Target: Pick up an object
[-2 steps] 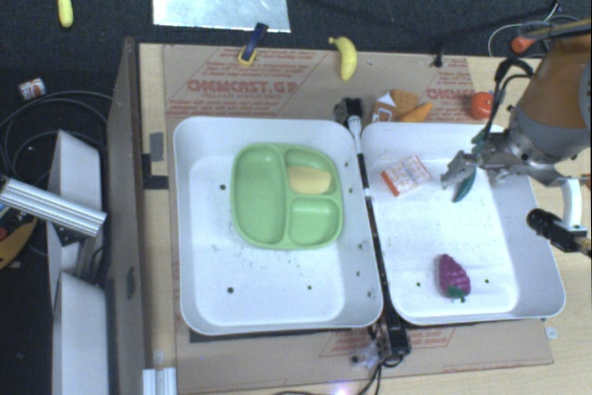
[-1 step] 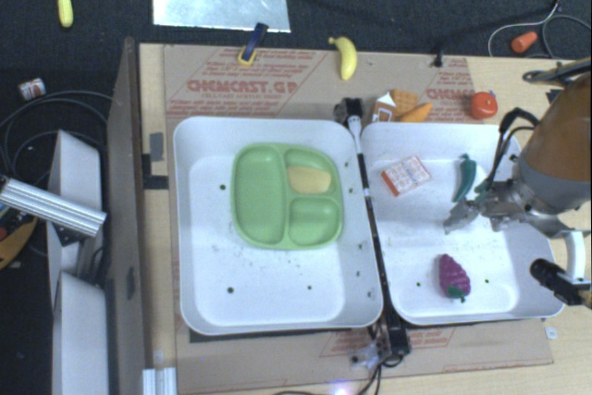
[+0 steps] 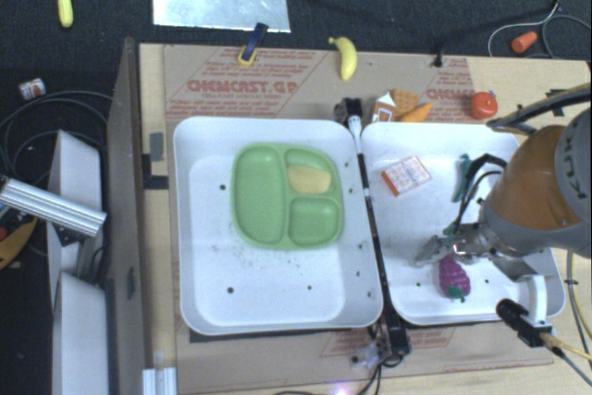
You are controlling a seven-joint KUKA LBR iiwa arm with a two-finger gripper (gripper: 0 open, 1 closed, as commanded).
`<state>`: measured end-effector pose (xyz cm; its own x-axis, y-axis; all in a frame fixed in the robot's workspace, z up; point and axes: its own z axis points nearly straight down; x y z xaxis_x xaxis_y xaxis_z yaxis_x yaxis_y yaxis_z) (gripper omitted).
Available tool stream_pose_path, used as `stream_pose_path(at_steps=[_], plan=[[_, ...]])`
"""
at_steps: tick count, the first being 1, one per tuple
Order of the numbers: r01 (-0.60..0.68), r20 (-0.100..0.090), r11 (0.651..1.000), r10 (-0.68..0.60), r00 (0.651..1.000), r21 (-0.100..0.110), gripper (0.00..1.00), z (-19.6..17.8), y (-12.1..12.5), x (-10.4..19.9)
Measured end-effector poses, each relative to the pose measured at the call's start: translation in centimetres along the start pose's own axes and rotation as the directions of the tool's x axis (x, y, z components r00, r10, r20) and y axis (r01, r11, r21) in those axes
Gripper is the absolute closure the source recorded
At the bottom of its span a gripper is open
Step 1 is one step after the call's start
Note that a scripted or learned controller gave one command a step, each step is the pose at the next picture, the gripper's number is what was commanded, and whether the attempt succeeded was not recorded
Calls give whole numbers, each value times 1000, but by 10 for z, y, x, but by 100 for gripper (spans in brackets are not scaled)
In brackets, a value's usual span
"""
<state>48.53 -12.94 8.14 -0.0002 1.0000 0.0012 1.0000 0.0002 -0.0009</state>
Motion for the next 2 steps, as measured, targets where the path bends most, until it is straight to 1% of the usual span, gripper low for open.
stream_pose_path(at_steps=[1,2], plan=[[5,7,1000,-5,1000,-11,0,-24,75,-56],[6,4,1000,-6,1000,-8,0,-4,131,-77]])
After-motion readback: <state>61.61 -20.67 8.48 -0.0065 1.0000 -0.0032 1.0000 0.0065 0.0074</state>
